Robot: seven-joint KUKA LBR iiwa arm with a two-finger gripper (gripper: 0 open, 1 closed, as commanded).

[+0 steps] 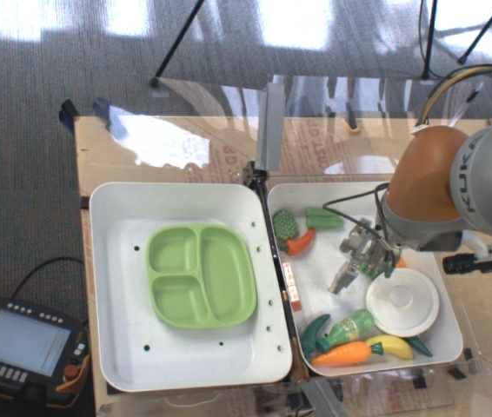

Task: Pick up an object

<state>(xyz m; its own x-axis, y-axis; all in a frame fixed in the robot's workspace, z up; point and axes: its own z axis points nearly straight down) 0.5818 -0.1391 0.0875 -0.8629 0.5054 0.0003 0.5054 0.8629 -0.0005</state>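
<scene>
The claw hangs low in the right bin, above bare floor — whether its jaws are parted cannot be told. Nothing looks lifted; the likely target, the green bottle, lies near the bin's front beside the carrot.

Plastic bins, wood-look counter
Green plate matt plastic; white bins smooth, glossy; counter brown w/ shiny sheet at 12.
</scene>
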